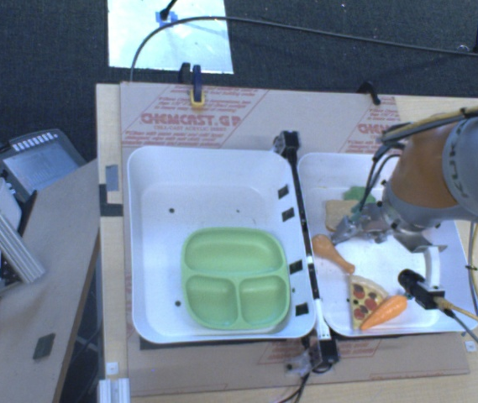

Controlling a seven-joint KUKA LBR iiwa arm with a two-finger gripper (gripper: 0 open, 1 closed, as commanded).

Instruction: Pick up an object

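while gripper [363, 225] hovers over right bin [449, 321], carrot [386, 311] beside pizza slice [363, 296].

Right bin [333, 168] crowded with toy food [370, 302]; left bin's rear floor [213, 193] open

Red print reading "CHEMCAST GP" is showing on the brown paper-faced sheet [222, 112] lying under the two white bins, just behind the left bin. The same red print is repeating farther right on the sheet, near the arm, but there it is showing too broken to read whole.
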